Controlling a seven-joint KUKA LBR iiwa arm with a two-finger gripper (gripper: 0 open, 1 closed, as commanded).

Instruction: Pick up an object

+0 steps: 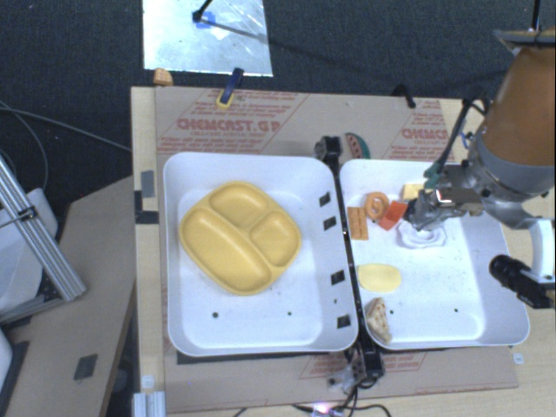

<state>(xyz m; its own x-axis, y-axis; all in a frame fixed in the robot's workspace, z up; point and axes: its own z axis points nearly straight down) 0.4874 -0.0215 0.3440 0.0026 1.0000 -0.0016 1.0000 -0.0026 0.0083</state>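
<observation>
- Two white bins sit side by side on the bench: the left bin (187,320) holds a yellow divided tray (240,236) that takes up the middle, with bare floor all round it and most of all along the near wall.
- The right bin (452,315) has its things gathered in the far-left part and along the divider; its near-right floor is open.
- Along the divider lie an orange block (357,222), a pale yellow flat piece (380,277) and, near the front corner, a tan shell-like piece (379,318).
- Further back sit a small orange ring (377,204) touching a red block (393,215), with a pale yellow block (413,189) just behind them.
- The gripper (425,222) hangs low over the far middle of the right bin, right above a white ring-shaped object (423,237); it seems to touch or nearly touch this object, but I cannot tell which.
- Whether its fingers are spread or closed cannot be made out, and nothing is seen held between them.
- The red block lies just to the gripper's left, close beside it; the bin's far wall is near behind the gripper.
</observation>
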